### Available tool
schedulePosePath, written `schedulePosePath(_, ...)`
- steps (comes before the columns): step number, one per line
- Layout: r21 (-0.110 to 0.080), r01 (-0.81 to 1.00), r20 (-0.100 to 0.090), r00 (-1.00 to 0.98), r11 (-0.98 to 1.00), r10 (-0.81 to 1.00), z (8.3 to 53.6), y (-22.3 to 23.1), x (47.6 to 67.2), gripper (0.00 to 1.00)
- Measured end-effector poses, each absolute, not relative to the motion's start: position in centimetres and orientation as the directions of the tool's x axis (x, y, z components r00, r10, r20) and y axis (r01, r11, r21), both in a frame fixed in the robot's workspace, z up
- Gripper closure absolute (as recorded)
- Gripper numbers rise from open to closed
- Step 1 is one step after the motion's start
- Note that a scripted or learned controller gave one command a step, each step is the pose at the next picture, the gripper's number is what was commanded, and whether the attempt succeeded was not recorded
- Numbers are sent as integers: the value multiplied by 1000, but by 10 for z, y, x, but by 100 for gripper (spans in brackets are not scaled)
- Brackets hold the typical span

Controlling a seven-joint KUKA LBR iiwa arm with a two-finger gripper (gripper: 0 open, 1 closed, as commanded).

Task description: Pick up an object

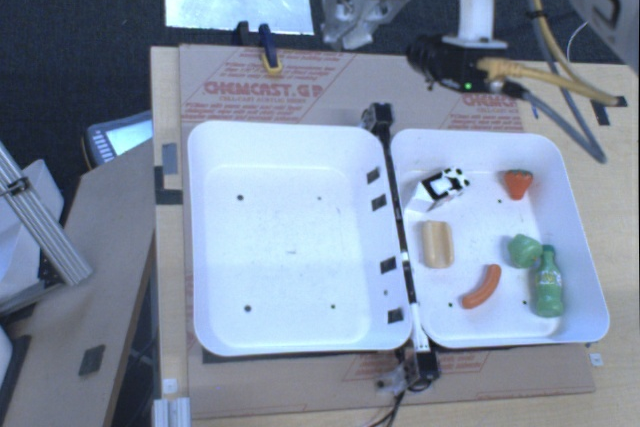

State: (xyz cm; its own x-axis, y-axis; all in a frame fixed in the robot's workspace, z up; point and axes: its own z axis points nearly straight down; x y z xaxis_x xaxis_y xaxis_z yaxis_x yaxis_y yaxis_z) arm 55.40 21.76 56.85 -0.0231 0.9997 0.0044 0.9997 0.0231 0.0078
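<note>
My gripper hangs high beyond the far edge of the bench, past the far rim of both bins and roughly over the line where they meet. From this angle I cannot tell how it is set, and nothing shows in it.

Everything I could pick lies toward the near side from me and off to the right, in the right bin. Closest to me is the black-and-white object, near that bin's far-left corner, just beside the divider; it lies at a slant, its long axis running from near-left to far-right. I judge this the easiest target, since it is a short drop down and toward the near side.

Just nearer than it, along the left wall, sits the tan block, its long axis running far to near. The orange-red piece is toward the far-right part of the bin. Closer to the near rim lies the sausage, angled from near-left up to far-right. By the right wall the green lump is touching or just beside the green bottle, which lies with its cap pointing to the far edge.

The left bin has only a few dark specks on its floor.
</note>
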Motion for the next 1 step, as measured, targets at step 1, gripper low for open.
schedulePosePath(1,7,1000,4,-25,25,1000,568,218,554,0)
